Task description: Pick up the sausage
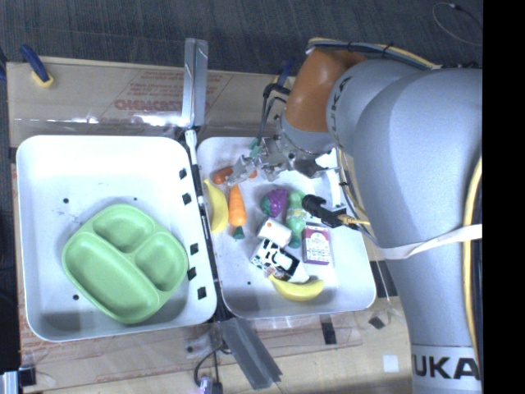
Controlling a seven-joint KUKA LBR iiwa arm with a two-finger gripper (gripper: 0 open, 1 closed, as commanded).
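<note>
The sausage (pixel 221 174) is a small reddish-brown piece lying near the far left corner of the right bin (pixel 354 290). My gripper (pixel 248 165) hangs low over that corner, just right of the sausage and very close to it. The grey arm with its orange band covers the bin's far right part. Whether the gripper touches the sausage is too small to make out.
The right bin also holds an orange carrot (pixel 236 206), a banana (pixel 217 208) by the left wall, a purple fruit (pixel 276 201), a dark red box (pixel 317 246), a black-and-white box (pixel 275 254) and a second banana (pixel 297 288). The left bin (pixel 37 162) holds a green divided plate (pixel 123 261).
</note>
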